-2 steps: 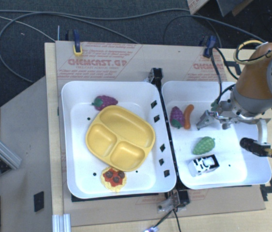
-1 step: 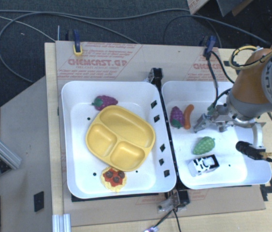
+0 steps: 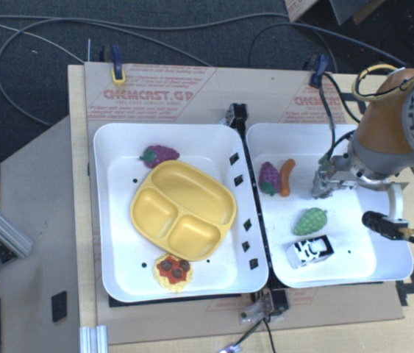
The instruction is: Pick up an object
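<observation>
Reaching in from the right, the grey arm with its orange band is seen over the right bin (image 3: 390, 271), and the tool (image 3: 326, 184) is hung low near the bin's upper middle. Whether the tool is released or clenched cannot be told from here, and nothing is seen gripped in it. Just below the tool, apart from it, a green leafy toy (image 3: 310, 220) is laid on the bin floor. Below that, nearly touching it, a small black-and-white block (image 3: 310, 250) is set at a tilt. To the left of the tool, a purple grape bunch (image 3: 268, 176) and an orange carrot-like piece (image 3: 286, 177) are placed side by side, touching, close to the divider between the bins. In the left bin (image 3: 107, 219), a yellow divided plate (image 3: 183, 210) is spread across the middle. A second purple grape bunch (image 3: 160, 154) is tucked at its upper left edge, and a small pizza toy (image 3: 173, 271) is found at its lower edge. Both bins are carried on the counter (image 3: 155, 87).
</observation>
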### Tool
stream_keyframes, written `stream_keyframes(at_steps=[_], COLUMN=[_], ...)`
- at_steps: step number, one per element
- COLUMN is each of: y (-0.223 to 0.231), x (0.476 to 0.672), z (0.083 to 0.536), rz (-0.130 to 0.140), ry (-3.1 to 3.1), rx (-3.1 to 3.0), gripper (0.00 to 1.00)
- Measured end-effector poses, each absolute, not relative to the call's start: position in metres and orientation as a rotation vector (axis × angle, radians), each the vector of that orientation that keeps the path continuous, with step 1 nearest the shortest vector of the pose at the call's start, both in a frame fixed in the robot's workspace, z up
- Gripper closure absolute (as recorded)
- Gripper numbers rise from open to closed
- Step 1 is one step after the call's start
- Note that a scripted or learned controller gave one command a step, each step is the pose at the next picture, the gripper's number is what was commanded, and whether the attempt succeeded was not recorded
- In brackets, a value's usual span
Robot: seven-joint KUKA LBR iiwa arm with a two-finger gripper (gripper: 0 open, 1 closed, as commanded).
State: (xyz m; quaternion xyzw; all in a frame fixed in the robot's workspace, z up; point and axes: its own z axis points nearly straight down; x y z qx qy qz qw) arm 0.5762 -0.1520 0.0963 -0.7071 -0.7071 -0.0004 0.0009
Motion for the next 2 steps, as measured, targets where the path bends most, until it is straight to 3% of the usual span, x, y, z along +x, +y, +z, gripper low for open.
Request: stream_keyframes(at_steps=[2], y=[-0.144], x=[0.579], z=[0.189], rz=[-0.004], ry=[-2.226], rx=[-2.223], gripper=[1.0])
